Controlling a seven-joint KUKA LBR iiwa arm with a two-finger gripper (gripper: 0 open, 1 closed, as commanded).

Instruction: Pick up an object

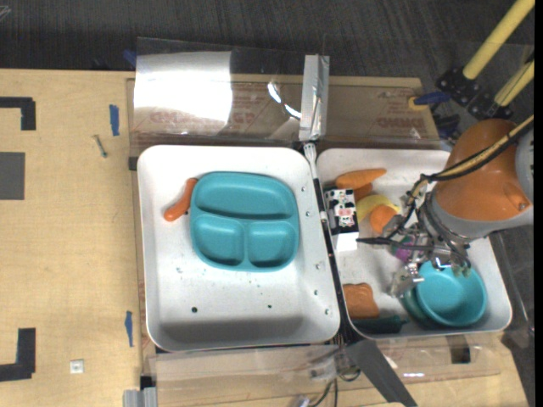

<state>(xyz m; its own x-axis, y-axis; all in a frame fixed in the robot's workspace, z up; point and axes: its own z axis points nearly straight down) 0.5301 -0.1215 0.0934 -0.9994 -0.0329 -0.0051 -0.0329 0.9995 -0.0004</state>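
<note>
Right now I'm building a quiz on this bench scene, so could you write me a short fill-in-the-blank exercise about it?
1. The teal divided plate lies in the ____ bin.
2. The plate has ____ compartments.
3. The hand hangs over the ____ bin, beside the teal bowl.
4. The orange carrot touches the plate's ____ edge.

Missing words: left; three; right; left

Grey arm (488, 181) from right, orange band, wrist bent down, pincer (416, 270) low.

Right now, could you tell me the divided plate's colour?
Teal, plain; the camera view shows the divided plate in the left bin.
</note>
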